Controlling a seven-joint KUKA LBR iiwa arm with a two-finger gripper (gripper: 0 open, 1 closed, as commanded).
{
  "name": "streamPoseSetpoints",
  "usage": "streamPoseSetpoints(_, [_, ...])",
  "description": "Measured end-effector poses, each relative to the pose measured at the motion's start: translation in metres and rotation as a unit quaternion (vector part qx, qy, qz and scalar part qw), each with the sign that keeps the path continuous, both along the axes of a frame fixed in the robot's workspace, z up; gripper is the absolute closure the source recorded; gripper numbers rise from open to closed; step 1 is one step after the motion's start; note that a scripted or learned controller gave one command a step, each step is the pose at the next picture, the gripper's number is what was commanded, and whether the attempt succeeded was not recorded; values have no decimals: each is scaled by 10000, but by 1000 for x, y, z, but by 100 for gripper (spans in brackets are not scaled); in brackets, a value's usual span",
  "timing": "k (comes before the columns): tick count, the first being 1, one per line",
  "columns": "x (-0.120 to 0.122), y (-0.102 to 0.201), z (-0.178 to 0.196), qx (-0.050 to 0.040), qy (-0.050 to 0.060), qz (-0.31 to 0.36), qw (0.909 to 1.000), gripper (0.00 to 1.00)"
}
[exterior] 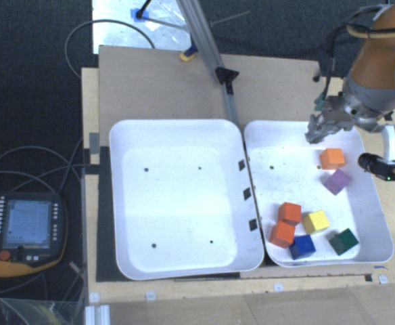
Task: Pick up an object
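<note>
- The pick looks not yet done: every block lies on the floor of the right bin point(370, 202), and nothing shows between the fingers.
- The gripper point(317, 135) hangs over the bin's upper part, near its back rim; whether the fingers are open or closed cannot be told from this slanted view.
- The orange block point(332, 158) lies nearest, just below and to the right of the gripper, apart from it.
- The purple block point(337, 181) sits just beneath the orange one.
- Well apart, toward the front rim, cluster two more orange blocks point(287, 223), a yellow block point(316, 221), a blue block point(302, 246) and a green block point(344, 241).
- Left to do, by this judgement: line up over a block, descend, close, lift.
</note>
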State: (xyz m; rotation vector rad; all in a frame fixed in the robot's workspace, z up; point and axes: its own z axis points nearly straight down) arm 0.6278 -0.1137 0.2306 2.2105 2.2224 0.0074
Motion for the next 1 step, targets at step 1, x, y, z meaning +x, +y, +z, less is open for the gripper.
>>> streamPoseSetpoints(1, [-1, 56, -9, 17, 36, 24, 10000, 100])
